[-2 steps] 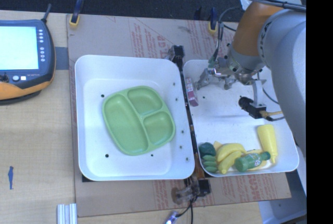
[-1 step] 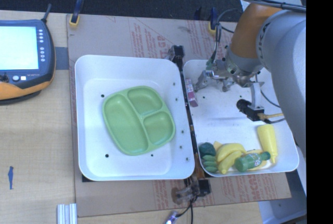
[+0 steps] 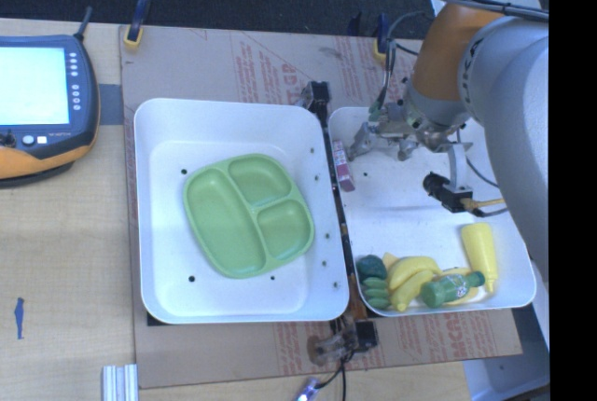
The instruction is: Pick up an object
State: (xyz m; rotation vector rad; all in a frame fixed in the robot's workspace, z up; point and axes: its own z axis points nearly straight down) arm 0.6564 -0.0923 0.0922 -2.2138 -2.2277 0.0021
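Over the right bin's twelve o'clock end: gripper, finger state cannot be told. Six o'clock of it, in that bin's near corner: bananas, green bottle, dark green item; yellow bottle at five o'clock. Left bin, nine o'clock: green divided plate.

The light is bright and even from above. The white bins glare slightly, shadows are soft, and the picture is a little blurry.

Arm bent, hand low.
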